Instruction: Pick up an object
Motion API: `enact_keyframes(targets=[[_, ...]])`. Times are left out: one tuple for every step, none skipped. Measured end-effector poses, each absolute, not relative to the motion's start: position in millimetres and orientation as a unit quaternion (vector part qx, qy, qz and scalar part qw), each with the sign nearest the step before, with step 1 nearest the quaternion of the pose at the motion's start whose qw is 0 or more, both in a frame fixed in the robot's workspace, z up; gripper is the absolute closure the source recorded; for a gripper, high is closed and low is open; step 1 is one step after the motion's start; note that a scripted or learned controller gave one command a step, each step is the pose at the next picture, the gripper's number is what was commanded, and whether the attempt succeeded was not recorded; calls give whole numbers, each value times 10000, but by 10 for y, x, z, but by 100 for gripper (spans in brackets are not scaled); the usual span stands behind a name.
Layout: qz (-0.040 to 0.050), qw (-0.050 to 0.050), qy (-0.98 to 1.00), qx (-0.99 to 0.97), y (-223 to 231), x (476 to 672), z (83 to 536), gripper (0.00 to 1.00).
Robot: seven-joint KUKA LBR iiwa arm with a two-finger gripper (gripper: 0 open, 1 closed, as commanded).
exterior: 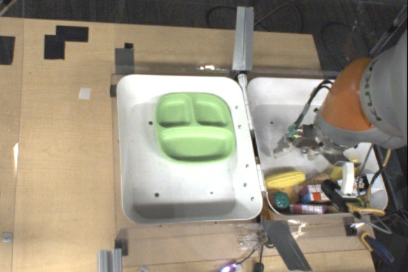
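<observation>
Grey arm (376, 99) hides right bin (274, 105) — items (299, 191) half-covered, indistinct.

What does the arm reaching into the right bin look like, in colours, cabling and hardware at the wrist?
The arm is a bulky, rounded grey body with a broad orange band above the wrist. A dark cable loops along the band's left side toward the gripper, which is small, metallic grey hardware with a green spot near the cable's end. No markings are legible.
</observation>
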State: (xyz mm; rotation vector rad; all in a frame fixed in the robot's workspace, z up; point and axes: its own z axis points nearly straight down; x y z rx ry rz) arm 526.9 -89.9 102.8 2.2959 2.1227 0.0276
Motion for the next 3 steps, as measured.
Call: enact_keyframes(targets=[[21, 28, 6451, 7641, -962, 6709, 873, 0], [39, 37, 6520, 7582, -1031, 5902, 900, 0], [72, 63, 5533, 8329, -1307, 4925, 913, 0]])
